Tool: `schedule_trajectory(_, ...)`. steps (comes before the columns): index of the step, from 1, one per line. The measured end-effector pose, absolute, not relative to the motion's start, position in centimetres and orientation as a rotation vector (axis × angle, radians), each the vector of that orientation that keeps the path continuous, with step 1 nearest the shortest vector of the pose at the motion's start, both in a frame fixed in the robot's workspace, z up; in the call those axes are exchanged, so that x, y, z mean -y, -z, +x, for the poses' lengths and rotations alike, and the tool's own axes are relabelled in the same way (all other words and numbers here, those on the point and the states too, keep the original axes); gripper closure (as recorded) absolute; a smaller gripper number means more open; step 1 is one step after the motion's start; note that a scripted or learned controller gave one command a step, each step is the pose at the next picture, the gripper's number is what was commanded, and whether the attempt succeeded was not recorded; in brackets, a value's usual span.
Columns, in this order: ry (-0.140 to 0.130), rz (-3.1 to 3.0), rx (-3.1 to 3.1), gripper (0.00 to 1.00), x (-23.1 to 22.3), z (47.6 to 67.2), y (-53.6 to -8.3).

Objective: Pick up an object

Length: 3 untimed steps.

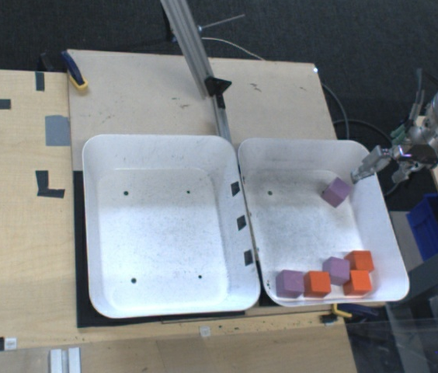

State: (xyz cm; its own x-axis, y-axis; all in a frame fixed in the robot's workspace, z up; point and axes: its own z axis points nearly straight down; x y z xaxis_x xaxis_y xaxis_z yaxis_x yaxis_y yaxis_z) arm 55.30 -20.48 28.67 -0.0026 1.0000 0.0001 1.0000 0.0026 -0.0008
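The right bin (374, 208) holds six small blocks, and the nearest candidate for the pick is a lone purple cube (335, 192) lying tilted at about two o'clock in that bin, just inside the upper right wall and well apart from the others. The rest sit huddled at five o'clock against the near rim: a purple block (289, 283), an orange block (318, 284) touching it, another purple block (337, 269), and two orange ones (361, 260) (357, 283) at the corner. The left bin (95, 208) stands beside it on the worktop (17, 231). The tool (374, 162) hangs over the right bin's rim at two o'clock, just beside the lone cube at its upper right; a slim finger slants down toward the cube, but nothing can be seen between the fingers, and whether they stand apart or together I cannot tell, since the wrist and cabling blur together at the frame's edge. The cube looks like a light, rigid piece, foam or wood, with flat matte faces that should not slip much; it is probably best taken across two opposite flat sides, though its tilt means the fingers may need turning to meet the faces squarely, and the close bin wall leaves little room on the outer side. The clustered blocks would be harder, since they touch one another. The arm itself is largely cut off at three o'clock, and the cube's far faces are hidden.
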Motion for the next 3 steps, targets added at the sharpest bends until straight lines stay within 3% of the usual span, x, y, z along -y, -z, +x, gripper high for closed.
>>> schedule_trajectory(1,-0.008,-2.214,2.219,0.0,20.8,57.7,-12.7)
schedule_trajectory(2,0.0,-2.219,2.225,0.0,20.9,62.2,-9.0)
schedule_trajectory(3,-0.004,-2.216,2.225,1.0,20.8,62.0,-10.1)
